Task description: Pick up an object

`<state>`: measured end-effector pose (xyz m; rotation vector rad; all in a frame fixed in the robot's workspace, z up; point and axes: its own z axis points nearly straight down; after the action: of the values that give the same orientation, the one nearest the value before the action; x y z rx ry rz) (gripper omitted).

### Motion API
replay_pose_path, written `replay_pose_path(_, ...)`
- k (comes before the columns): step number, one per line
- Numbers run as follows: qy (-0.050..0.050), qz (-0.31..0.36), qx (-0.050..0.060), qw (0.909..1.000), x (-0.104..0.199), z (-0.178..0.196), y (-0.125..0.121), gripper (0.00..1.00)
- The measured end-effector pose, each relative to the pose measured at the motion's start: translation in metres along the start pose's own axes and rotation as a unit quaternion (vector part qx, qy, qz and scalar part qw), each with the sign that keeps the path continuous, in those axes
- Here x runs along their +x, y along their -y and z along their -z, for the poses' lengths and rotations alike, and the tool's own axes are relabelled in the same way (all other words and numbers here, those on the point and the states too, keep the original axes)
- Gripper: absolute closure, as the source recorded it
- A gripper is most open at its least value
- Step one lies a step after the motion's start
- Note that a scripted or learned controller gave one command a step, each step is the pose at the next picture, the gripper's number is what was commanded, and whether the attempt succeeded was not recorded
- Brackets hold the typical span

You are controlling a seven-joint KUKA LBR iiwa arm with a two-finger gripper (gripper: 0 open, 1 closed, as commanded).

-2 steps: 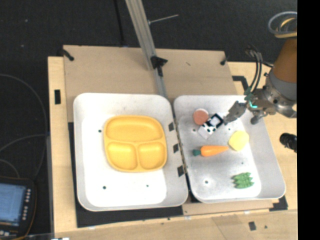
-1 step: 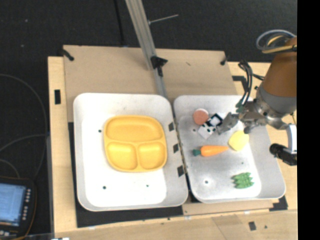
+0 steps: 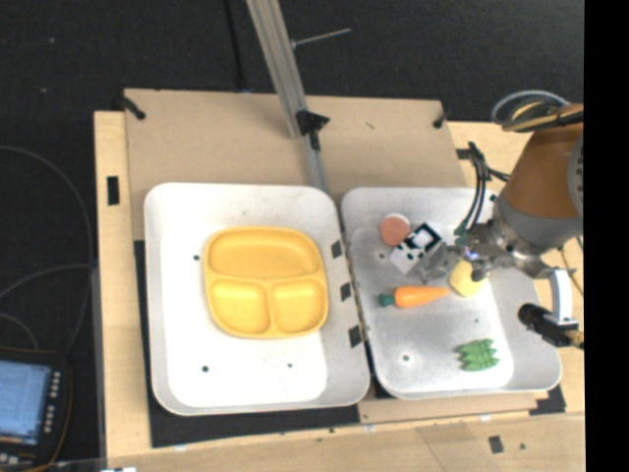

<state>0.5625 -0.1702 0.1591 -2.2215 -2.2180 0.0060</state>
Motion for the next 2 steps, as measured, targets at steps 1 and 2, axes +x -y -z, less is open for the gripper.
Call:
replay_pose_path(1, 0.000, 0.000, 0.000, 1.0000, -0.001, -0.053, 0.001, 0.00)
replay_pose_path(2, 0.000, -0.002, -0.004, 1.0000, -0.002, -0.038, -0.001, 1.00)
